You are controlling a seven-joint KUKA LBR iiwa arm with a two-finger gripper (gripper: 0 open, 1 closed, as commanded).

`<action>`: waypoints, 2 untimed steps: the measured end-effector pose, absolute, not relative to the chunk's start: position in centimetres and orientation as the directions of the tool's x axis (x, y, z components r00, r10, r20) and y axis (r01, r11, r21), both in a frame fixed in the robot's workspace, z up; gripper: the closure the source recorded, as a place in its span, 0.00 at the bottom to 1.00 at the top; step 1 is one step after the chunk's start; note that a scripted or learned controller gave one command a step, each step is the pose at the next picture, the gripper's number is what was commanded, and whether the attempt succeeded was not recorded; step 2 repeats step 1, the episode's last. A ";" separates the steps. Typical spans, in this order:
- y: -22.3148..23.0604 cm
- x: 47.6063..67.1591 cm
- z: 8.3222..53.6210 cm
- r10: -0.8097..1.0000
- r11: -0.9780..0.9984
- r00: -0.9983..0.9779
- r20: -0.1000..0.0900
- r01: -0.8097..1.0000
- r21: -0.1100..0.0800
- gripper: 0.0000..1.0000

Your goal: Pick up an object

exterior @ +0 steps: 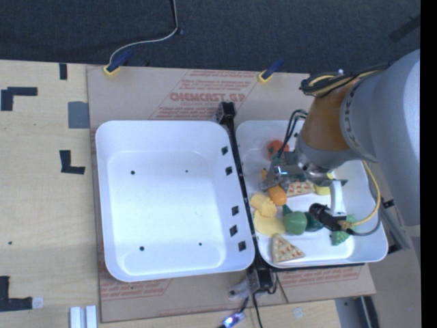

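The right bin [369, 251] holds several small toy foods: an orange piece [277, 196], yellow pieces [263, 207], a green round one [295, 222], a waffle-like triangle [287, 250], a red piece [275, 146] and a small green sprig [339, 237]. My gripper [280, 173] hangs low in that bin's left part, just above the orange piece. The wrist blocks its fingertips. I see nothing clearly held between them.
The left bin [109, 142] sits beside the right one, with a black divider [235, 183] along their shared edge. My grey arm with its orange band [328, 118] covers the right bin's back right. A cable [372, 214] loops over the bin's right side.
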State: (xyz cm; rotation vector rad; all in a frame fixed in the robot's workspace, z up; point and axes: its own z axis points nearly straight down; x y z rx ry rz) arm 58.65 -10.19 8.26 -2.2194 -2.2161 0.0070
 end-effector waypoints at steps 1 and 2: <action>-4.7 67.3 19.0 1.000 0.009 -0.009 0.000 1.000 0.013 1.00; -4.7 67.3 19.0 1.000 0.009 -0.009 0.000 1.000 0.013 1.00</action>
